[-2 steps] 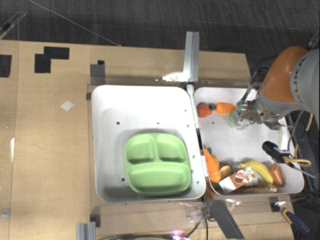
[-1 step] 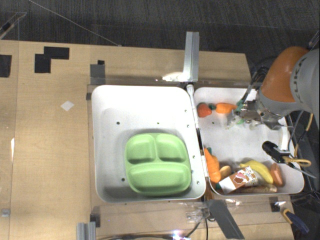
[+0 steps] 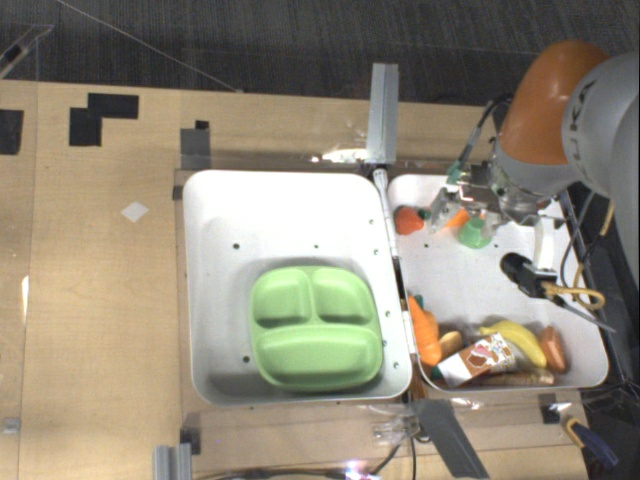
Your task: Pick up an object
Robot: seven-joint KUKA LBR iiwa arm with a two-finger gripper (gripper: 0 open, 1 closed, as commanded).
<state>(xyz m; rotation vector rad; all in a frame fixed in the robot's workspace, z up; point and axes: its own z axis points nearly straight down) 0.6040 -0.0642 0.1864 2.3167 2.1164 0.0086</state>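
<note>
- Camera view looks down at a slant on a pale wooden surface (image 3: 100,318) that carries two shallow white bins side by side.
- The left bin (image 3: 230,218) holds a green divided tray (image 3: 315,326), lying flat in the near half of the bin, with three compartments facing up.
- The right bin (image 3: 470,288) holds all the small things.
- The arm (image 3: 590,118) reaches in from the right, with its orange band (image 3: 540,98) above the far right corner of the right bin.
- The tool (image 3: 458,206) sits low over the far part of the right bin, a little left of the bin's middle.
- Whether the tool is apart or together cannot be told from this angle.
- A green object (image 3: 476,232) lies just beside the tool on its near side, with a small orange piece (image 3: 455,220) at its left. I cannot tell whether the tool touches either one.
- A red-orange round thing (image 3: 408,220) lies near the far left wall of the right bin, just left of the tool and apart from it.
- Along the near wall of the right bin a group lies close together: a carrot (image 3: 425,333) against the left wall, a yellow banana (image 3: 515,334), a white and brown packet (image 3: 482,358) in front of the banana, and a brown sausage-shaped thing (image 3: 552,348) at the right end.
- The group is well apart from the tool.
</note>
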